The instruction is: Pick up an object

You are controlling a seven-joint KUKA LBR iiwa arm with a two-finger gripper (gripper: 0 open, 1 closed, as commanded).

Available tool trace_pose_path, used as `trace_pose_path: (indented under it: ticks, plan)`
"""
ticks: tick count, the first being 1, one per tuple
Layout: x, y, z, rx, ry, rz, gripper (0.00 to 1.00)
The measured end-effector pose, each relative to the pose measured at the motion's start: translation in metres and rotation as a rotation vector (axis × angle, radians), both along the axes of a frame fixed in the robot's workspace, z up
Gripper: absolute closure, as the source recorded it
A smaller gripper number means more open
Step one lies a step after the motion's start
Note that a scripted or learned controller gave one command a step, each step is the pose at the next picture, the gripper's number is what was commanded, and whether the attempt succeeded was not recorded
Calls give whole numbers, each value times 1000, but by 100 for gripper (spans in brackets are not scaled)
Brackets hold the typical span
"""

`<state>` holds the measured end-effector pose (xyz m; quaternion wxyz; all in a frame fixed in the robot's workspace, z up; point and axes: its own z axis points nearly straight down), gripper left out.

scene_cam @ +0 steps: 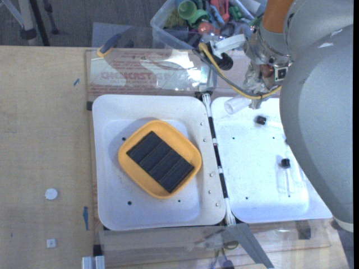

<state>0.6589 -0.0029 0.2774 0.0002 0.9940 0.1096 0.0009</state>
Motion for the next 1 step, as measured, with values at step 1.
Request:
trace_pose_path:
  ticks: [1]
  plan:
    - [-21, -60, 157, 0, 4, 66, 100]
